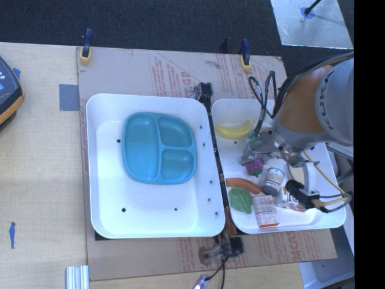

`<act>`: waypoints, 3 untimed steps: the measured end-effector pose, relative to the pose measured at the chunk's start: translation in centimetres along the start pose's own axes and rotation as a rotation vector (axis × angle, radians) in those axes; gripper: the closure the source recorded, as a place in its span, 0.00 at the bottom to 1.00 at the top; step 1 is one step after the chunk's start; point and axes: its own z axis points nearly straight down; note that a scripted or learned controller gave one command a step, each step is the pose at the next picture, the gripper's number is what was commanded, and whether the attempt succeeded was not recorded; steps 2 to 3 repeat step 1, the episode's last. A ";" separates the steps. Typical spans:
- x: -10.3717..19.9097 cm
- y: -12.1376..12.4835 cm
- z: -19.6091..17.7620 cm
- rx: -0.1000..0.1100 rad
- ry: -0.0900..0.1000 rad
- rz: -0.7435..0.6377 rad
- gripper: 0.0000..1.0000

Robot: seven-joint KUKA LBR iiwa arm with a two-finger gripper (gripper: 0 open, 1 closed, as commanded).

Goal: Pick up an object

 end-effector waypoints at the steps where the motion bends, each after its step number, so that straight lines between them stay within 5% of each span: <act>1: 3.8 -1.3 -9.1 -0.001 0.004 0.004 1.00; 3: 3.8 -1.3 -9.1 -0.001 0.004 0.004 1.00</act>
